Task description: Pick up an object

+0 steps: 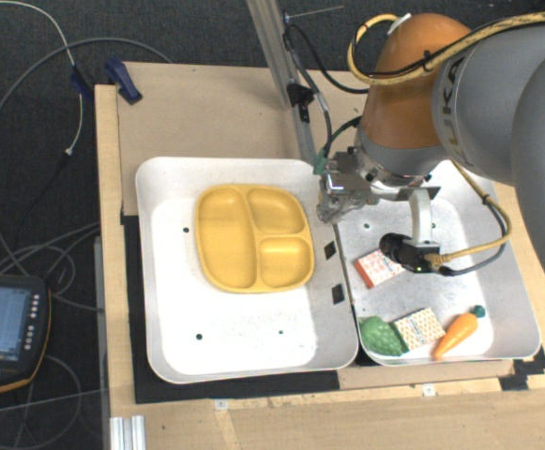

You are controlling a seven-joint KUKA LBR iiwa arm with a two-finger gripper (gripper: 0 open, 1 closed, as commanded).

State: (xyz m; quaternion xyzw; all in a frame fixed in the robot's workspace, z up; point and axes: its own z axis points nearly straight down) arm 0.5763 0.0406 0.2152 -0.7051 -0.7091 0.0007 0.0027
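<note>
My gripper [332,204] hangs low over the far left corner of the right bin [502,293], close to the wall between the two bins. A small red and white box [378,268] lies in that bin, below and to the right of the gripper. Along the bin's near edge sit a green lump [382,335], a patterned block [418,328] and an orange carrot toy [455,334]. The gripper touches none of them. A yellow divided plate [253,237] rests in the left bin [164,279].
The bulky grey and orange arm [413,82] covers the far part of the right bin. A slanted metal post [274,36] rises behind the bins. A black cable fitting [411,251] hangs by the box. A handheld screen [5,331] lies off the bench at left.
</note>
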